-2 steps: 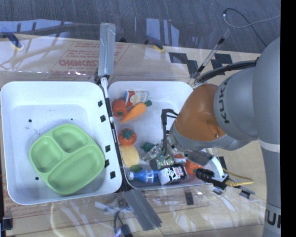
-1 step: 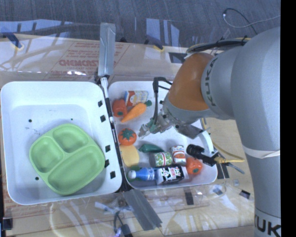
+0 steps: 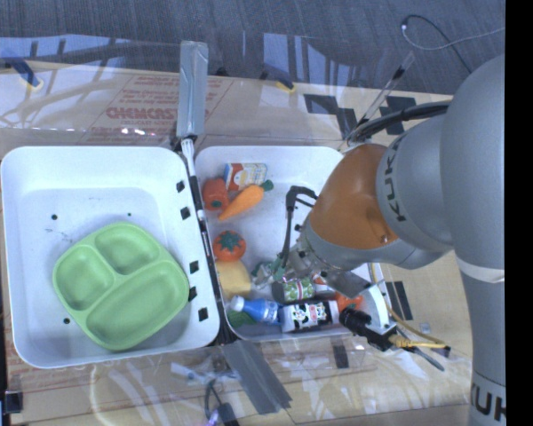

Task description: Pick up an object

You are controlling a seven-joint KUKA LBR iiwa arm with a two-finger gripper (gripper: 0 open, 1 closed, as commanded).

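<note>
The right bin [image 3: 275,158] holds several small items. An orange carrot [image 3: 244,202] lies beside a red tomato [image 3: 214,193] and a small carton [image 3: 245,174] at the back. A second red-orange tomato [image 3: 229,245] and a yellow block [image 3: 234,279] lie by the left wall. Along the front wall lie a blue-and-white bottle [image 3: 256,311] and a dark labelled bottle [image 3: 309,314]. A green can [image 3: 298,288] sits just behind them. My gripper [image 3: 285,272] is down in the bin right above the green can, mostly hidden under the orange wrist.
The left bin [image 3: 35,185] holds a green divided plate [image 3: 120,282]. The arm's grey body covers the right bin's right side. A black cable loop [image 3: 295,195] stands off the wrist over the bin's middle. Taped cardboard lies behind both bins.
</note>
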